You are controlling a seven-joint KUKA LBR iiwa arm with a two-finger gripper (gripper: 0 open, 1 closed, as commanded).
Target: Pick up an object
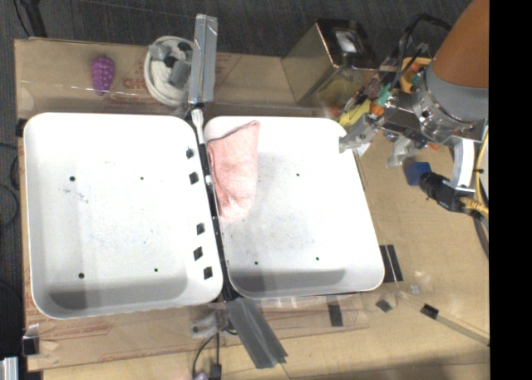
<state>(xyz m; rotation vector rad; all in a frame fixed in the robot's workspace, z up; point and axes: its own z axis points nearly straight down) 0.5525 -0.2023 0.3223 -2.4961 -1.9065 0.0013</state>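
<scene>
The soft pink folded terry cloth lies rumpled against the left wall of the right shallow white plastic bin. Beyond its far-right corner hovers the claw; its grip cannot be told.

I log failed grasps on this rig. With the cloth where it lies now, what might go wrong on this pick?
The pink cloth lies crumpled against the right bin's left wall, so a finger may strike the rim or divider. Soft folds may slip out. The gripper sits at the far rim, across the bin from it.
</scene>
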